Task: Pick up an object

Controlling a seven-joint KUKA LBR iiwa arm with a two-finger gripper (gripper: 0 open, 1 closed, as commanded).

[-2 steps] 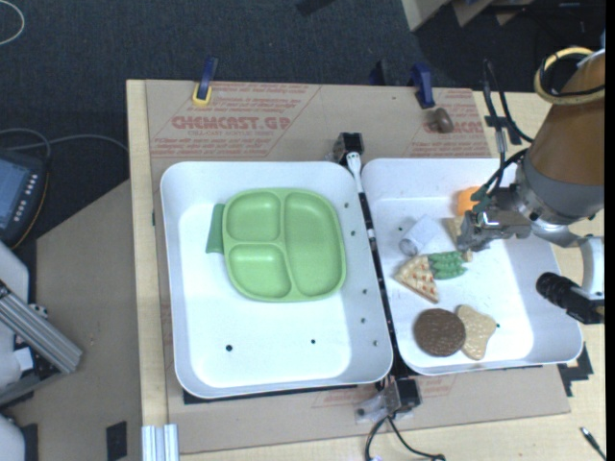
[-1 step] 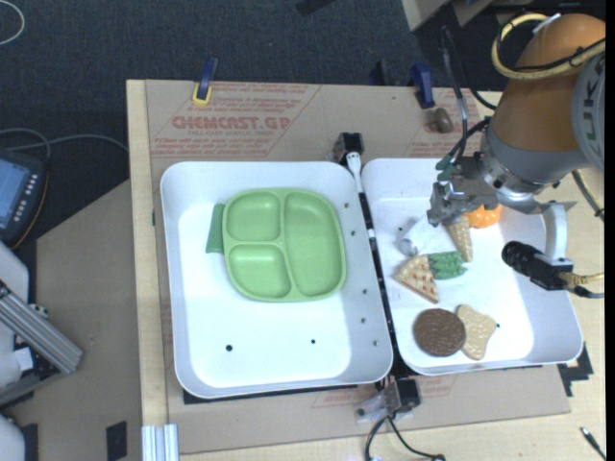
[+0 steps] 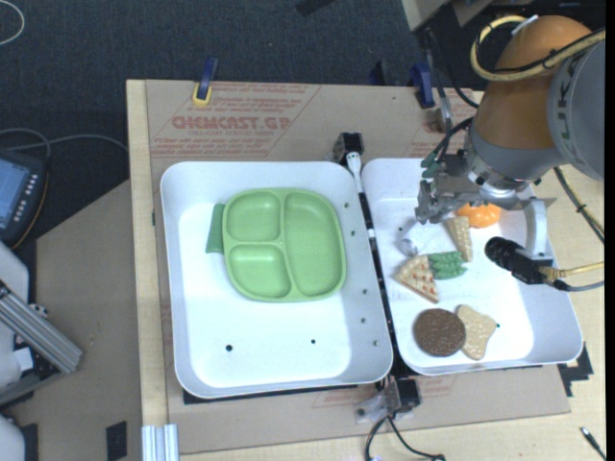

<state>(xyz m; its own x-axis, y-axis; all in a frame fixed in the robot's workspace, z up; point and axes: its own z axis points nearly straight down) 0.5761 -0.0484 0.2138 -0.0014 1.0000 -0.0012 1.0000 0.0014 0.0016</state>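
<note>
My end effector [image 3: 430, 209] is low over the right bin [image 3: 543, 327], near its back-left corner, w/ the wrist and orange band [image 3: 538, 51] leaning in from the right. Can't tell from this angle whether it's spread or pressed together; the tip is dark and bunched against the white floor. Nothing visibly caught in it.

Pickable stuff, all in the right bin:
- orange piece [image 3: 484, 215] just right of the end effector, partly tucked under my wrist.
- tan wedge [image 3: 461, 239] right below that, narrow end pointing toward the cam, close to the end effector; can't tell if touching.
- green leafy bit [image 3: 447, 264] just below the wedge.
- triangular slice [image 3: 419, 279], tan w/ red specks, beside the green bit on its left, touching or nearly so.
- brown round disc [image 3: 439, 332] nearer the front edge.
- pale toast-shaped piece [image 3: 477, 329] touching the disc's right side.

Left bin [image 3: 269, 349] holds a light green plate [image 3: 284, 243] w/ three compartments, lying flat toward the back half. A darker green flat piece [image 3: 213, 230] pokes out from under its left edge. Two or three small dark specks on that bin's floor near the front.

Both bins sit side by side, rims touching, on the table [image 3: 240, 113], which is covered w/ brown printed board.
</note>
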